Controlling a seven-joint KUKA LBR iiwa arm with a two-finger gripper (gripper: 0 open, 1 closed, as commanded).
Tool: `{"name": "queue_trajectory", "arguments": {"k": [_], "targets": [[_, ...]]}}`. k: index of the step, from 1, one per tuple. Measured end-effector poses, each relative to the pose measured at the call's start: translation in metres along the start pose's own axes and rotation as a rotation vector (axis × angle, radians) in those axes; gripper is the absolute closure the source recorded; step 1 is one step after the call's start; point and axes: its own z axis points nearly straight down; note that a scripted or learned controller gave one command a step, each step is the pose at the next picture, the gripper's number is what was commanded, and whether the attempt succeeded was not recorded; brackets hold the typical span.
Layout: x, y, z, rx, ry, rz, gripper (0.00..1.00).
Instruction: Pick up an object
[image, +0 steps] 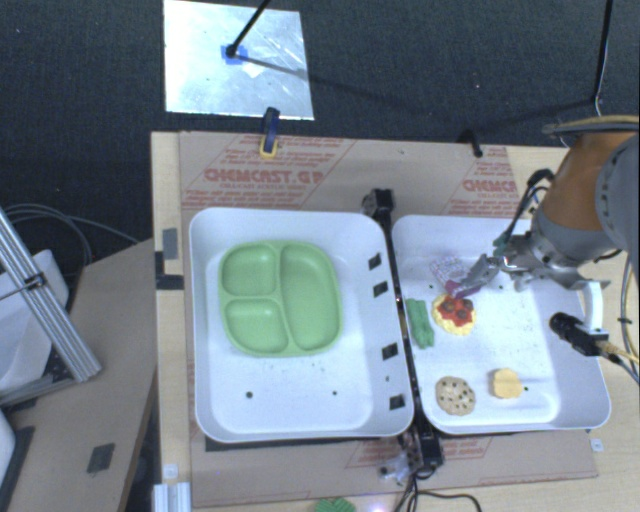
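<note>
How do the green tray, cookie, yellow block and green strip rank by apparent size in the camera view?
1. Green tray, by far.
2. Green strip and cookie: too close to rank.
3. Yellow block, slightly smaller.

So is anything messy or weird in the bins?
Nothing looks spilled or broken. The green plate lies flat in the left bin. In the right bin, the cookie, yellow piece, green stick and red-and-yellow toy lie scattered, with the gripper right above that toy.
</note>
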Motion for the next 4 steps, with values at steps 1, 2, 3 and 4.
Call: {"name": "queue_trajectory", "arguments": {"k": [1, 2, 3, 4], "targets": [[0.04, -0.009, 0.032, -0.009, -0.002, -0.005, 0.0], [-0.018, -0.007, 0.035, 0.002, -0.001, 0.001, 0.0], [0.063, -0.067, 0.037, 0.009, 0.008, -0.009, 0.0], [0.073, -0.091, 0.035, -0.001, -0.003, 0.001, 0.0]]}}
